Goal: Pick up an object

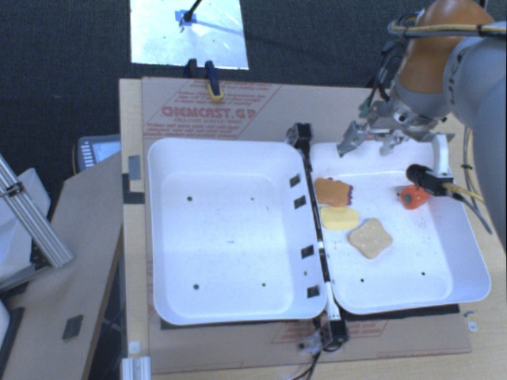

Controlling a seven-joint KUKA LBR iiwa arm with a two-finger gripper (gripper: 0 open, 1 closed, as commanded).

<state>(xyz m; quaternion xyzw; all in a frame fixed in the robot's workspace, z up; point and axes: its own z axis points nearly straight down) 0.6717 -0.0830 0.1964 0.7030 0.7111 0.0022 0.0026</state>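
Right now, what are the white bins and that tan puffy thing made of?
The white bins look like smooth moulded plastic: thin rounded rims and a soft, even sheen. The tan puffy thing seems to be matte foam or soft rubber, perhaps toy food; its dull surface and pillowy edges suggest so, though that stays a guess.

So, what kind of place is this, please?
Probably a robotics lab test bench, not a home or kitchen. Two shallow white plastic bins sit side by side on a cardboard sheet, a grey robot arm with an orange band reaches in, and small toy-like objects lie in the right bin.
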